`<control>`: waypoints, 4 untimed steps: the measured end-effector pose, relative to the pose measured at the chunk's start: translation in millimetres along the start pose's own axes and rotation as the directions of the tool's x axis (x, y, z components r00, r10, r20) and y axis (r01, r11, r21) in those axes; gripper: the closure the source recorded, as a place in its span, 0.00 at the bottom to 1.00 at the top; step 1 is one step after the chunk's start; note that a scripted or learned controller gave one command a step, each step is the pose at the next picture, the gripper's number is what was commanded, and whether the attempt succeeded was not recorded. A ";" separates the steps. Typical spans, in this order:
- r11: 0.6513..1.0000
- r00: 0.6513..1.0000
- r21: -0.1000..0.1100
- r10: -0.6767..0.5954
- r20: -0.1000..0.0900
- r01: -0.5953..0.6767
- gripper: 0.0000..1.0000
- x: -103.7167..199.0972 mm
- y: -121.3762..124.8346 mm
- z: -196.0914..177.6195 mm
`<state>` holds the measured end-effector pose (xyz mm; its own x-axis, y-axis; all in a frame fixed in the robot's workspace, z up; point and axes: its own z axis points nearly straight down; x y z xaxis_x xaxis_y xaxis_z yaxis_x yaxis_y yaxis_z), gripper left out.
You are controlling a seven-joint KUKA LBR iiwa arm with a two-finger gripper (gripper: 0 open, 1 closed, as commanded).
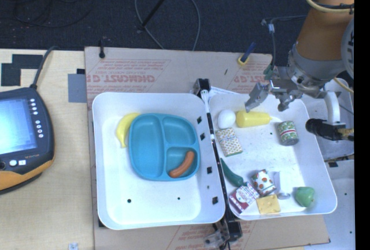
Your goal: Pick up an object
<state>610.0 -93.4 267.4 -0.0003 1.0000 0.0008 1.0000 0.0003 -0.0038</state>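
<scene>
My gripper (269, 106) hangs over the back of the right bin (315, 145), open, its two fingers spread with nothing between them. Just below its left finger lies a yellow corn-like piece (252, 119), next to a white egg (226, 119). Further objects in this bin: a small green-labelled can (287, 132), a checkered packet (229, 141), a dark green pepper (231, 173), a red-and-white ball-like item (263, 181), a red packet (244, 196), a cheese cube (268, 204) and a green pear-like fruit (304, 196).
The left bin (110, 197) holds a blue divided plate (153, 145) with a sausage (182, 165) in one compartment and a banana (122, 129) beside it. A tablet-like pendant (20, 133) lies at far left. The divider (209, 145) separates the bins.
</scene>
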 end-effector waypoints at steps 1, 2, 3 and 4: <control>1.000 1.000 0.006 0.002 -0.004 -0.002 0.00 -15.3 33.3 177.4; 1.000 1.000 0.003 -0.001 0.000 0.001 0.00 13.2 33.5 180.4; 1.000 1.000 -0.013 0.003 0.003 -0.003 0.00 -2.7 35.4 35.3; 1.000 1.000 0.010 0.001 -0.001 -0.001 0.00 3.1 32.2 185.1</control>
<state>641.5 -90.1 82.1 0.0003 1.0000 0.0022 0.9999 -0.0003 -0.0135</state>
